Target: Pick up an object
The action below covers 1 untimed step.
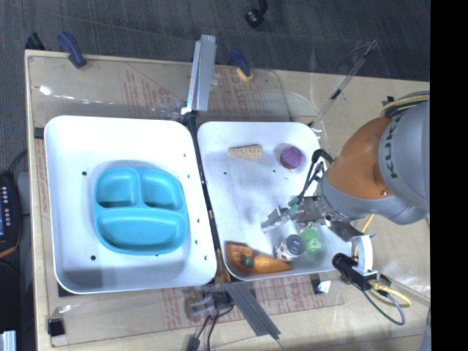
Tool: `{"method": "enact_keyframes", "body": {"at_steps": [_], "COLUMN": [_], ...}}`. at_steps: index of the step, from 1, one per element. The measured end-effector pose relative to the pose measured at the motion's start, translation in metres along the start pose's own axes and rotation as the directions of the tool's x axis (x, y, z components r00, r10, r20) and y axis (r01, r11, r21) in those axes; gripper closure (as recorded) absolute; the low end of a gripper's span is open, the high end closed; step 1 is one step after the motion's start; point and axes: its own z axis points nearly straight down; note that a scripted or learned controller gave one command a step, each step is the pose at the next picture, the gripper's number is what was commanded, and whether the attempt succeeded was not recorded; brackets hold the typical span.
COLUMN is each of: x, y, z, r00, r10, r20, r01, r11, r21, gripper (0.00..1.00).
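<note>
**Operator:** Where is the hand, and what has it got?

**Spotter:** Your gripper (pixel 287 216) is down inside the right bin (pixel 219 196), toward its near right corner. You can see metal fingers (pixel 274 219) splayed out on the side away from the arm, but I cannot tell how wide they stand, and nothing shows plainly between them, so I won't say it holds anything.

**Operator:** What lies closest to it?

**Spotter:** Just beside the hand, on its near side, you have a small silver can (pixel 292 246) lying on its side, and a green object (pixel 311 238) touching or almost touching it, partly under the wrist. A little farther out the same way, along the bin's near wall, lies the carrot (pixel 257 262), with a dark brownish piece (pixel 238 253) at its end toward the other bin.

**Operator:** And on the far side?

**Spotter:** Beyond the hand, well apart from it, you'll find a purple ball (pixel 291 156), and beside that an ice cream cone (pixel 246 151) lying flat.

**Operator:** The other bin?

**Spotter:** The left bin (pixel 66 196) is across the divider from the hand; a blue divided plate (pixel 139 209) sits in its middle
</note>
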Motion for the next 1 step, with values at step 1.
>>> {"method": "enact_keyframes", "body": {"at_steps": [1], "x": [-0.0001], "y": [0.0014], "z": [-0.0097], "r00": [1.0], "r10": [-0.004], "r20": [0.001], "r01": [0.004], "r11": [1.0], "r21": [-0.001], "gripper": [1.0]}}
